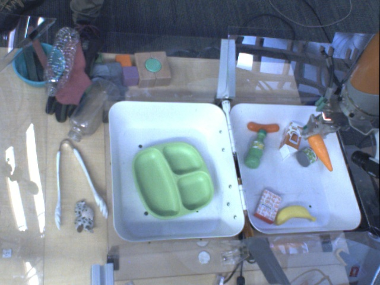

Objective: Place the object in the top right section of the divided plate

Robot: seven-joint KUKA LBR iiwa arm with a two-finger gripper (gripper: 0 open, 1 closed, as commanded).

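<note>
Gripper [316,122] is hanging low at the right bin's [350,218] upper right, just above the carrot's [321,148] top end; can't tell from here what its fingers are doing. Arm [363,85] w/ orange band is coming in from the right edge. Bench [35,177] is pale wood. Left bin [122,159] is holding the green divided plate [173,177]; its top right section [182,157] is sitting bare. Right bin is crowded up top: sausage [263,126], green bottle [256,150], small box [291,137], grey can [307,157] touching the carrot. Banana [295,214] & red box [268,205] are lying near the front rim, w/ bare white floor between the two groups. Tongs [74,180] are lying left of the bins.
</note>
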